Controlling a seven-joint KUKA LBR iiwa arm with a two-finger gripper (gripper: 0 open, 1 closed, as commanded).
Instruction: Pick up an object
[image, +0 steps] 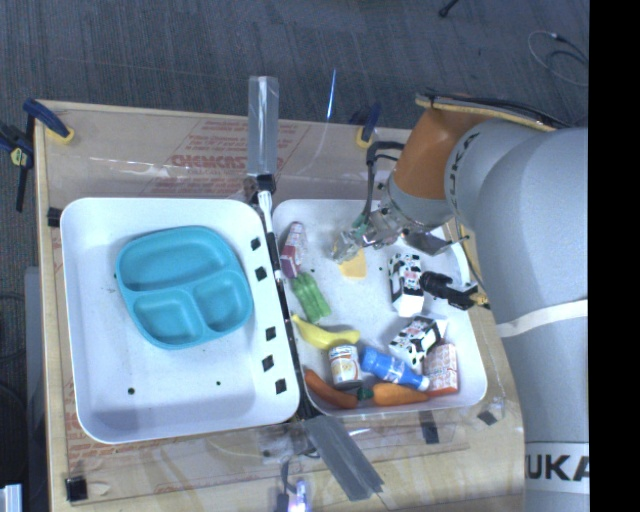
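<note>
My gripper (358, 238) hangs low in the back of the right bin (470, 330), just above and behind a small yellow wedge (353, 266). A cow-patterned carton (405, 276) lies just to its right. Nothing shows between the gripper and the wedge. Further forward in the same bin lie a banana (322, 333), a green item (311, 296), a maroon bottle (291, 249), a small can (343, 365), a blue bottle (392, 367), a carrot (402, 394) and a second cow-patterned carton (416, 339).
The left bin (90, 390) holds a blue divided plate (185, 283). The grey arm (520, 230) covers the right bin's right rim. A red-and-white packet (444, 366) lies at the front right. A divider with black clips (270, 300) runs between the bins.
</note>
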